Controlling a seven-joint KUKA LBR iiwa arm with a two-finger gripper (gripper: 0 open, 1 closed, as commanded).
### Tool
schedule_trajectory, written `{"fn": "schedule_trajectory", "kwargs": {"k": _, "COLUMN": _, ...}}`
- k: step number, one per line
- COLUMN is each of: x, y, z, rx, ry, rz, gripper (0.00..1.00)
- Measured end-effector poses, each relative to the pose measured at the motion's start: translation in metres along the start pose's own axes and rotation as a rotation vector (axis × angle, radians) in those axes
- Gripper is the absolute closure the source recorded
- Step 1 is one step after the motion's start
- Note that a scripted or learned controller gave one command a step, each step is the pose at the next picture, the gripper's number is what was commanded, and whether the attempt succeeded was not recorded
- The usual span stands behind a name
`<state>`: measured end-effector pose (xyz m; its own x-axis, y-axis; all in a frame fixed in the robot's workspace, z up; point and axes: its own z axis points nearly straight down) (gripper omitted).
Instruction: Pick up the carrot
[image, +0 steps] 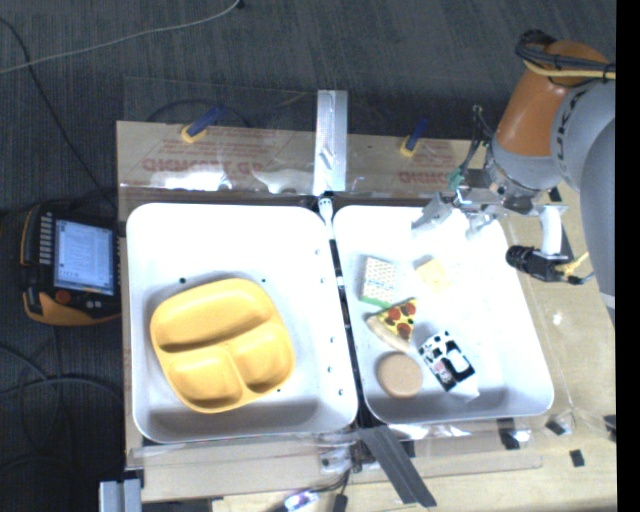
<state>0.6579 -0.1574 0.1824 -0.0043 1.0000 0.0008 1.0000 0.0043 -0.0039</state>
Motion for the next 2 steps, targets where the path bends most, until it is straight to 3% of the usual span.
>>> {"fn": "schedule_trajectory", "kwargs": {"k": 1, "x": 0.001, "y": 0.000, "z": -0.007, "rx": 0.004, "ry": -0.001, "rz": -0.003, "gripper": 1.00}}
{"fn": "schedule_trajectory", "kwargs": {"k": 2, "x": -0.051, "y": 0.011, "z": -0.168, "rx": -0.002, "ry": -0.004, "rz": -0.122, "gripper": 1.00}}
